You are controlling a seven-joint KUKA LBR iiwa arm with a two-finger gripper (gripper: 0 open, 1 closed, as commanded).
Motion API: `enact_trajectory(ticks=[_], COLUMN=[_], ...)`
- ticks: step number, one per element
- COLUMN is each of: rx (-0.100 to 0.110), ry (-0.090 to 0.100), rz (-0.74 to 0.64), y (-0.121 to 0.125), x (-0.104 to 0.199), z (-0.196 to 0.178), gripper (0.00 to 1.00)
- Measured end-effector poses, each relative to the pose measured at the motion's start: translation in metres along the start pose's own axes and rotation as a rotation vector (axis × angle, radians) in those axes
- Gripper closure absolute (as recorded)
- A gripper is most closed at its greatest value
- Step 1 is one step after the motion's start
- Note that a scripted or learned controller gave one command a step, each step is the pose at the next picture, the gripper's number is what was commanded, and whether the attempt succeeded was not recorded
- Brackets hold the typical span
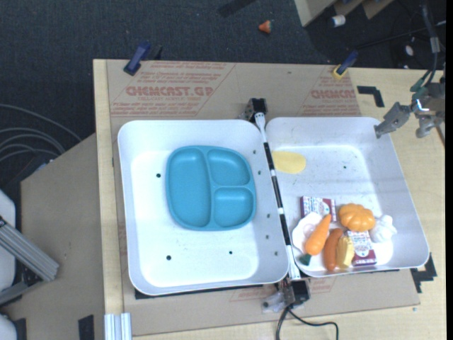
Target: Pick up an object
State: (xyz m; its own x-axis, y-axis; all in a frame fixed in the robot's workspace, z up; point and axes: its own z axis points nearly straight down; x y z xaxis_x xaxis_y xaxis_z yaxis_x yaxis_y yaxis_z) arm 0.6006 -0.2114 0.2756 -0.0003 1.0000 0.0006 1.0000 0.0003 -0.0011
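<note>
In the right bin, a flat yellow piece lies near the divider. A pile sits in the bin's near corner: an orange carrot, an orange pumpkin-like toy, a brown and yellow bottle-like item, a red and white packet and some white pieces. My gripper hangs at the bin's far right corner, well away from the pile. Its two grey fingers are spread apart and open, with nothing between them.
The left bin holds a blue divided tray. A black hinge strip runs between the bins. Blue and yellow clamps sit on the cardboard-topped bench at the back.
</note>
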Motion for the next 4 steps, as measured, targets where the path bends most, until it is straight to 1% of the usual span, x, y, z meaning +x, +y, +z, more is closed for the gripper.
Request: enact_trajectory(ticks=[1,2,3,4], rx=[-0.002,0.001,0.000,-0.017], ry=[0.000,0.001,0.001,-0.006], rz=[0.000,0.000,0.001,0.003], y=[-0.011,-0.047,-0.091,-0.117], x=[0.035,0.060,0.099,0.116], z=[0.191,0.191,0.191,0.189], gripper=[0.00,0.00,0.00,0.00])
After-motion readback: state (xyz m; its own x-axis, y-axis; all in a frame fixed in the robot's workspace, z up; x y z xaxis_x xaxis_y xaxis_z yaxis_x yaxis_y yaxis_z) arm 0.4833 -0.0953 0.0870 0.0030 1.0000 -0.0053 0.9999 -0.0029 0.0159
